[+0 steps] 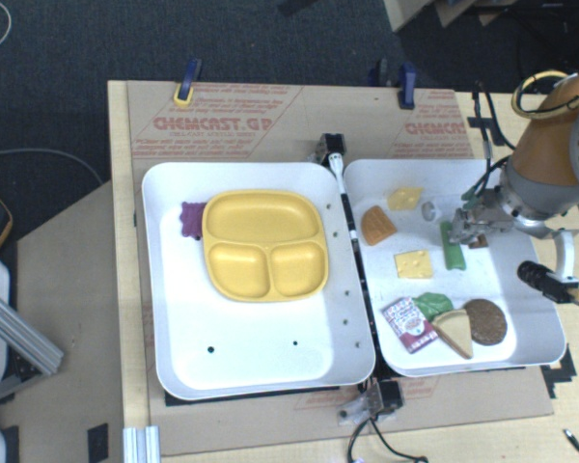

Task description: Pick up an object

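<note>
My gripper hangs low over the right bin, at its right middle. Its tip is directly above the upper end of a green stick lying on the bin floor. Whether it touches the stick is unclear. Nearby lie a yellow cheese square, an orange-brown bread piece, a pale yellow chunk and a small grey cylinder. Toward the front are a red-purple packet, a green leaf, a tan wedge and a brown round cookie.
The left bin holds a yellow three-compartment tray with a purple item at its left edge. The arm's grey body with its orange band covers the right bin's far right corner. A black part juts over the right rim.
</note>
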`<state>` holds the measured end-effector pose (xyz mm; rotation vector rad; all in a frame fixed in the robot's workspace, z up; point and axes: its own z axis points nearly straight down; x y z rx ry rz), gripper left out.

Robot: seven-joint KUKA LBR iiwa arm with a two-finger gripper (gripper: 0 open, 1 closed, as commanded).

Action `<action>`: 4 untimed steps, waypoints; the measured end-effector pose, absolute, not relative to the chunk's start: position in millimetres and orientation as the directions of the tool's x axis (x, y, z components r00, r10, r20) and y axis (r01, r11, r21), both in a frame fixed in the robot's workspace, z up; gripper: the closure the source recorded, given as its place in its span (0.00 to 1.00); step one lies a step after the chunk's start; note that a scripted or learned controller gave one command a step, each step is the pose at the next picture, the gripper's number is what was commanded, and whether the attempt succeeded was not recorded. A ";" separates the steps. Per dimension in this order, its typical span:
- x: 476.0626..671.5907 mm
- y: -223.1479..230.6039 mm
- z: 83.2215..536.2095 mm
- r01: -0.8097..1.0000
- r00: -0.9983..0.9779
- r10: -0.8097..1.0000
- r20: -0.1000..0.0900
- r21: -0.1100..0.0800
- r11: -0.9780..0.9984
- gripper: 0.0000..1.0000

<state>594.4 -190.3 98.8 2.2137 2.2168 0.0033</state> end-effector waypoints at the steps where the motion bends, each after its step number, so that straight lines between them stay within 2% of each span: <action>1: 588.7 -185.8 145.2 1.000 -0.001 1.000 -0.002 0.005 0.001 1.00; 2: 588.0 -196.2 199.6 1.000 0.000 1.000 -0.004 0.007 0.000 1.00; 3: 588.8 -196.3 226.2 1.000 -0.001 1.000 -0.002 0.005 0.001 1.00; 4: 615.0 -146.5 234.6 1.000 -0.004 1.000 -0.001 0.005 0.004 1.00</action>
